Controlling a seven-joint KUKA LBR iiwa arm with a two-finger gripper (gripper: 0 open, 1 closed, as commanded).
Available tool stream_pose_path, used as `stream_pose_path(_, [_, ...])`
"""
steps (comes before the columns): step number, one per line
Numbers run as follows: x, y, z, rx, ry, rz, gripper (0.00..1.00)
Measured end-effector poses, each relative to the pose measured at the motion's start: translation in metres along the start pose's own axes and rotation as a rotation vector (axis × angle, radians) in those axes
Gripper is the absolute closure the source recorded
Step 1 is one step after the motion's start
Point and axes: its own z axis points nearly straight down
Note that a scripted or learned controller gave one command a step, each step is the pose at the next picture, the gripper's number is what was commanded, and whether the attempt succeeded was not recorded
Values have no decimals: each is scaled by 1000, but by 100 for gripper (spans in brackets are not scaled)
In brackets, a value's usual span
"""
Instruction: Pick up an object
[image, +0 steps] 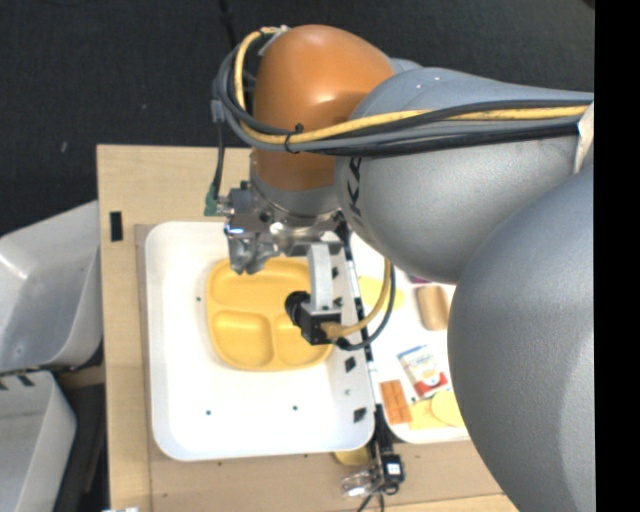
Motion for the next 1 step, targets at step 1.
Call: stream_pose_path(1, [-27,-79,-31,8,-3,4,100])
